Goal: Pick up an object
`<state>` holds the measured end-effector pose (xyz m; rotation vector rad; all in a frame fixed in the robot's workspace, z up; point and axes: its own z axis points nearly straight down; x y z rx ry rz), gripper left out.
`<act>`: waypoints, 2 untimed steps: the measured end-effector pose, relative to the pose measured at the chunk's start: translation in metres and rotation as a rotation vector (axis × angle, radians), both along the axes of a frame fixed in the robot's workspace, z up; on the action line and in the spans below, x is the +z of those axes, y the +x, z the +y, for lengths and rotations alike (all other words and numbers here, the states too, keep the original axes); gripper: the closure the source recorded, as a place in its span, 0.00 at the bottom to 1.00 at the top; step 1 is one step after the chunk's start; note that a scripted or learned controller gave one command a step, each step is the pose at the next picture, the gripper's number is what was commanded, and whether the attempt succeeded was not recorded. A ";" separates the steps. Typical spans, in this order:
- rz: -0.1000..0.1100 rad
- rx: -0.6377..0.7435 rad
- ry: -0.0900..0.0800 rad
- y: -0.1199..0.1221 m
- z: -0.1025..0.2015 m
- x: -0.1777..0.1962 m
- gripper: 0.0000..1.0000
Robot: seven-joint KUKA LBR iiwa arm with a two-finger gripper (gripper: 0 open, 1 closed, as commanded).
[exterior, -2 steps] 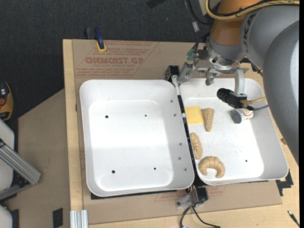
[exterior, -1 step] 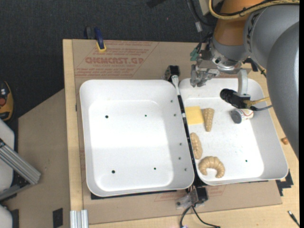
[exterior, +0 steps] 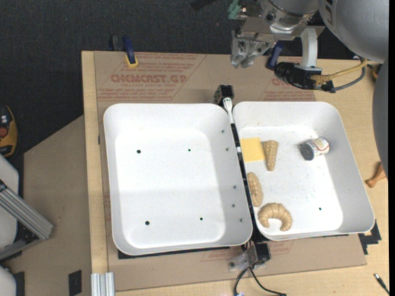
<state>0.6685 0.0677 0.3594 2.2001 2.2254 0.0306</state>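
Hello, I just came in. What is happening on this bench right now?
A grey robot arm is meant to pick up an object, but it holds nothing yet. Its tool hangs above the far edge of the bench, outside both bins. The right bin contains a yellow square, a cone, a croissant, a small pastry piece and a small can lying on its side.

Bins: white, left bin [exterior: 166,184] with small black dots, right bin [exterior: 345,165] faintly speckled.
Square block [exterior: 251,148]: pale yellow.
Cone [exterior: 270,154]: tan, ridged.
Croissant [exterior: 275,216]: tan.
Cylinder [exterior: 313,148]: white, grey end.
Board [exterior: 92,103]: brown, red lettering.
Clip [exterior: 129,50]: blue and yellow.
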 end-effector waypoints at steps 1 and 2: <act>0.026 -0.002 -0.002 -0.043 0.074 -0.007 1.00; 0.031 -0.004 -0.005 -0.036 0.156 -0.097 1.00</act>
